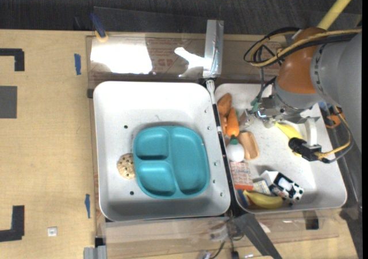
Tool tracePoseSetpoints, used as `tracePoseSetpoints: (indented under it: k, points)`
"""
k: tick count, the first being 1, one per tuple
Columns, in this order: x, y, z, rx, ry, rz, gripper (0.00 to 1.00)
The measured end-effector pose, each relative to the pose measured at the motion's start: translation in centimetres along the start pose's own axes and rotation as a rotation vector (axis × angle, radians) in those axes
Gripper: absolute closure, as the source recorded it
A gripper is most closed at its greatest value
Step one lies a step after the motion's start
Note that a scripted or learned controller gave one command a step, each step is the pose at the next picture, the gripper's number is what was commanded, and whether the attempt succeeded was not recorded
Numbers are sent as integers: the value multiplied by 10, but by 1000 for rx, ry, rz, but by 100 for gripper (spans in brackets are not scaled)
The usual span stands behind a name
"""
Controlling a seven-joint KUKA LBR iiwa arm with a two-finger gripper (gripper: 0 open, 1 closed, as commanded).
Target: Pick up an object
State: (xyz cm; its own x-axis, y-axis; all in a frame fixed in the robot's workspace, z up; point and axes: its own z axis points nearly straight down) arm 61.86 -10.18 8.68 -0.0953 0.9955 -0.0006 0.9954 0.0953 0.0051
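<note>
The camera view looks down on two white bins. The left bin (pixel 115 99) carries a teal divided tray (pixel 171 161) with a cookie (pixel 126 166) touching its left edge. The right bin (pixel 330 186) holds the clutter the task draws from: two orange carrots (pixel 227 115) against its left wall, a tan hot-dog-like piece (pixel 249 145) and a small white egg-shaped item (pixel 236 152) just beside them, a yellow banana (pixel 261 199) along the near wall, a black-and-white boxy toy (pixel 286 187) above the banana, and a second yellow banana (pixel 287 130) partly under the arm.

These look like toy foods, so they should be light and stiff, with smooth, fairly slippery skins. The hot-dog piece lies apart from its neighbours on its right side and seems the easiest candidate; a grip across its narrow middle would likely hold best. The carrots are wedged against the bin wall, which leaves little room for a finger on that side.

The arm (pixel 339 73) reaches in from the right, its orange band (pixel 296 73) over the far part of the right bin, the wrist pointing down. The gripper (pixel 261 109) hangs near the carrots and above the hot-dog piece; whether it is released or clenched cannot be told, and nothing is visibly in it.
</note>
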Motion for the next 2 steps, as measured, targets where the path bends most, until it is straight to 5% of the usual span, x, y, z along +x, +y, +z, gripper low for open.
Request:
tracePoseSetpoints:
  k: [1,2]
  points:
    - [38,54,-101,-3,-1,-340,0]
    - [33,53,-99,1,-1,-218,0]
